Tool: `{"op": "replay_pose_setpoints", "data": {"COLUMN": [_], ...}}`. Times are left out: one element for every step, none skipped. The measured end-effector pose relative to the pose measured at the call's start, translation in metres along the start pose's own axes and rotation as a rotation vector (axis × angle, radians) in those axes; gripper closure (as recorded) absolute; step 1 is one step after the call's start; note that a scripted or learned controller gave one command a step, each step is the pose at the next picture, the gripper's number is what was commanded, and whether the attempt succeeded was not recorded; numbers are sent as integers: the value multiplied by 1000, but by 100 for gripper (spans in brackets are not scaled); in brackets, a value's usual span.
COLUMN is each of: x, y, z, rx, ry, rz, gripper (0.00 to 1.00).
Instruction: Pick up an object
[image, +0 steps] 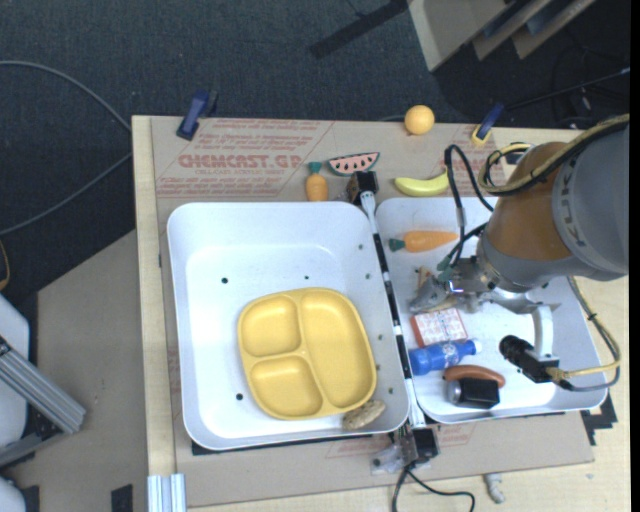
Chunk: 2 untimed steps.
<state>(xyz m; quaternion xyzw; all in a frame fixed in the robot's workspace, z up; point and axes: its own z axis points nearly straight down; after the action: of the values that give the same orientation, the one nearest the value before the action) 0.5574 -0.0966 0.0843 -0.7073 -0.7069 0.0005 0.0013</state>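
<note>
A dark blue-grey carpet floor (200, 50) surrounds a pale wooden bench (165, 400), with a thin grey cable (90, 95) looping across it at upper left. A metal rail (35, 385) leans at lower left; beige furniture (500, 25), perhaps a cabinet, sits upper right

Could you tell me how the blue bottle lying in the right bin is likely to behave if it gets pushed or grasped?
The blue bottle lies on its side on the right bin floor, so a sideways push would probably roll it. It looks like smooth plastic, so it may slip, and likely weighs little.
</note>
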Motion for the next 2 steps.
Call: {"op": "replay_pose_setpoints", "data": {"x": [5,5], "y": [20,20], "z": [0,-10], "rx": [-4,-6], "ry": [-1,-2], "rz": [-1,0], "gripper": [0,100]}}
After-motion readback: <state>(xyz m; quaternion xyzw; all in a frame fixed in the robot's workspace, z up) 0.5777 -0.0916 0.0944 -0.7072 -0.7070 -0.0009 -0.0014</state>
